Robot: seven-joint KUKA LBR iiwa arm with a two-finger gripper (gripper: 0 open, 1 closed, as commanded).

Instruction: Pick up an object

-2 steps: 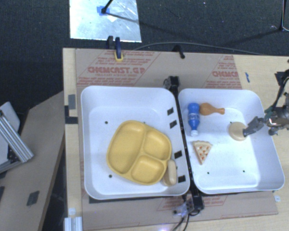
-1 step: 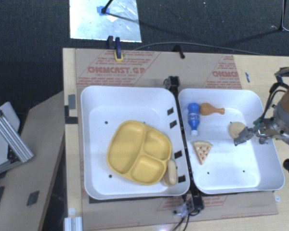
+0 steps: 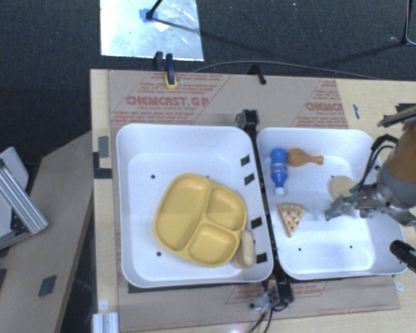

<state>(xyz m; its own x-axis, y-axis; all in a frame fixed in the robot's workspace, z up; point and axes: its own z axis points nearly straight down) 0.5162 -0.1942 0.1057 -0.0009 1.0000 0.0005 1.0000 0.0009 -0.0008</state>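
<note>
Objects in right bin (image 3: 360, 259): one blue bottle (image 3: 279, 171), one drumstick (image 3: 304, 159), one pizza slice (image 3: 290, 218), one tan disc (image 3: 342, 185). Left bin (image 3: 135, 207): one yellow divided plate (image 3: 200, 218), one bread roll (image 3: 246, 248). Gripper (image 3: 335, 211) near disc, nothing between fingers, open/closed unclear; right bin's lower half bare.

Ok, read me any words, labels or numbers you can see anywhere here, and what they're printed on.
"CHEMCAST" in red, then letters too blurred to read, on the sheet under the bins.
A second red print of the same kind on that sheet, at the right: too blurred to read.
The blue bottle: no label readable.
</note>
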